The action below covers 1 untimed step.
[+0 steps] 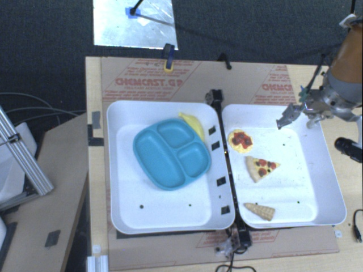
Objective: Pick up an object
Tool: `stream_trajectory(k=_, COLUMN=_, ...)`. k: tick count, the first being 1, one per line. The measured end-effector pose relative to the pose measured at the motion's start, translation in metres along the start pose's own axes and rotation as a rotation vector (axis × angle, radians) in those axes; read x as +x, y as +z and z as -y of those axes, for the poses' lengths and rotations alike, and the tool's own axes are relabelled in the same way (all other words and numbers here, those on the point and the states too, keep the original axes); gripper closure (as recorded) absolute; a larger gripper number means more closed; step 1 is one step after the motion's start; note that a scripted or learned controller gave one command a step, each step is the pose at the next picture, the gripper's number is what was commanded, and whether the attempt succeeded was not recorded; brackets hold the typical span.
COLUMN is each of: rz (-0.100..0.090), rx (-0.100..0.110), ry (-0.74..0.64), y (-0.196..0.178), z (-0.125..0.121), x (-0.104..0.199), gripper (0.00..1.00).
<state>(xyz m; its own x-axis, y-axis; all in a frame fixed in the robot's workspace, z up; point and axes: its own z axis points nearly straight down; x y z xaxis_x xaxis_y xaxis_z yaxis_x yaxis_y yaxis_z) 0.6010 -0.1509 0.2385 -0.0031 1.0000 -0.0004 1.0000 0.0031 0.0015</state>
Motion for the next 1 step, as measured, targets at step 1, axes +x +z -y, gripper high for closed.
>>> stream_trajectory(k=1, rz=0.0, rx=-0.003, ry=-0.003, y=-0.0111, z=-0.0009, x=0.0001, gripper=1.0)
